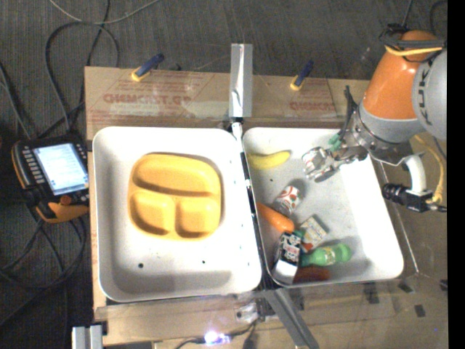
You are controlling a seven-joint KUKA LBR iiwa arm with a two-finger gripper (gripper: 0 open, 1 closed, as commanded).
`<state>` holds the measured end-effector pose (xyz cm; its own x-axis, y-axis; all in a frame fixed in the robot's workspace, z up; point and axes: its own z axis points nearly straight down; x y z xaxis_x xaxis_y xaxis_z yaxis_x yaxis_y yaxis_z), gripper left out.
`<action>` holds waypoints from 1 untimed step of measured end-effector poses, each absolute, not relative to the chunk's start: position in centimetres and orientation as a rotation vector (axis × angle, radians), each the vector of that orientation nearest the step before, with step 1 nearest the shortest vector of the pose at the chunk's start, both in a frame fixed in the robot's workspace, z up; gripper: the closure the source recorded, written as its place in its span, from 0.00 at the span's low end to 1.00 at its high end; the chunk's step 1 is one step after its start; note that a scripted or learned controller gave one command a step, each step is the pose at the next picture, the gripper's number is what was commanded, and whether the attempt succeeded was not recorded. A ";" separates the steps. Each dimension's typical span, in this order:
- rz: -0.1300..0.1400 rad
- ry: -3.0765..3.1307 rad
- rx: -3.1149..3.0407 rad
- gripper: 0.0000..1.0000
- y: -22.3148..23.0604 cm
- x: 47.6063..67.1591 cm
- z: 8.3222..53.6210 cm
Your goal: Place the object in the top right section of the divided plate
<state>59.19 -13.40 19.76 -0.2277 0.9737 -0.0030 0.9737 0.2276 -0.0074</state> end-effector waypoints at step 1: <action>0.006 -2.381 -2.042 1.00 -8.7 62.6 21.4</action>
<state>62.55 -8.74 21.44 -0.1527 0.9883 0.0012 0.9883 0.1527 -0.0059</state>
